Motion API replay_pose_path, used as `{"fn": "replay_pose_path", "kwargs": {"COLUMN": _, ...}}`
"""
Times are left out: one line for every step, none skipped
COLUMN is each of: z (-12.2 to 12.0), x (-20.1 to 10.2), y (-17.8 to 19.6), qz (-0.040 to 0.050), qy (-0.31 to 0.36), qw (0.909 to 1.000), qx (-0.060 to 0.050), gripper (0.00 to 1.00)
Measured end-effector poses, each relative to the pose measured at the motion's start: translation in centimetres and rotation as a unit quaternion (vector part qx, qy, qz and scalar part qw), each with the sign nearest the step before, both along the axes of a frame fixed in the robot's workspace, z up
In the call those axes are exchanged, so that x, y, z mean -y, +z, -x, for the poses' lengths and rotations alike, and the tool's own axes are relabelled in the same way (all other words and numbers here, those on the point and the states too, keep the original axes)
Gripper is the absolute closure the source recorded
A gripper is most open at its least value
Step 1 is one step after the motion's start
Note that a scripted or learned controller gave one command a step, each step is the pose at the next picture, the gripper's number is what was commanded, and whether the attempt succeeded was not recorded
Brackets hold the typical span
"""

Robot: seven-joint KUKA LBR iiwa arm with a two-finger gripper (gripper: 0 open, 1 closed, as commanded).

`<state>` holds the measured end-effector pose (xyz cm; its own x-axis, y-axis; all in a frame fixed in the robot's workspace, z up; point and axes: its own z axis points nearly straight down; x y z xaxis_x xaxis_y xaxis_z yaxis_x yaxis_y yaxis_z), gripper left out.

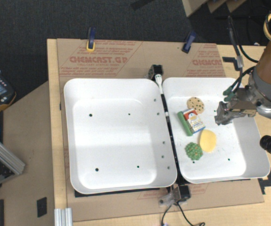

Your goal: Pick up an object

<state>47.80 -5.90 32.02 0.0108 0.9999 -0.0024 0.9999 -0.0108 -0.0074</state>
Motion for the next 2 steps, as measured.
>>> {"fn": "replay_pose_path", "kwargs": {"z": -0.29, "x": -5.05, "y": 1.50, "qz": -0.0013, "qy": 0.008, "qw": 1.0000, "qx": 0.005, "gripper": 1.00}}
{"fn": "replay_pose_path", "kwargs": {"z": -0.34, "x": -4.83, "y": 2.49, "qz": -0.0006, "qy": 0.006, "qw": 1.0000, "qx": 0.006, "gripper": 1.00}}
